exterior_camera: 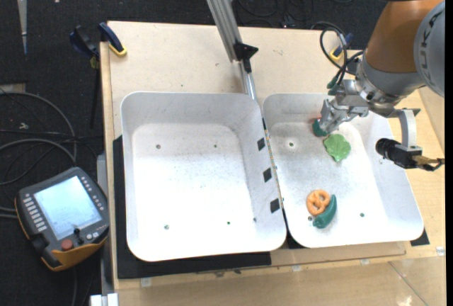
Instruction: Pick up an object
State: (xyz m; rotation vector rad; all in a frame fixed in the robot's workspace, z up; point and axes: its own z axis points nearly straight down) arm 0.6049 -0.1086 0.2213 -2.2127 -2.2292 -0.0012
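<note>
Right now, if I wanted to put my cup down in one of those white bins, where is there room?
The left white bin offers bare floor from wall to wall. The right white bin is tighter: the grey arm's gripper hangs over its far end beside a light green lump, and an orange ring on a teal piece lies near the front. Bare floor remains along the divider.

The left bin [191, 177] offers open floor across its whole span. In the right bin [368, 227], a light green piece [337, 147] at twelve o'clock and an orange-and-teal toy [320, 206] at six o'clock crowd the middle; the three o'clock side lies open.
</note>
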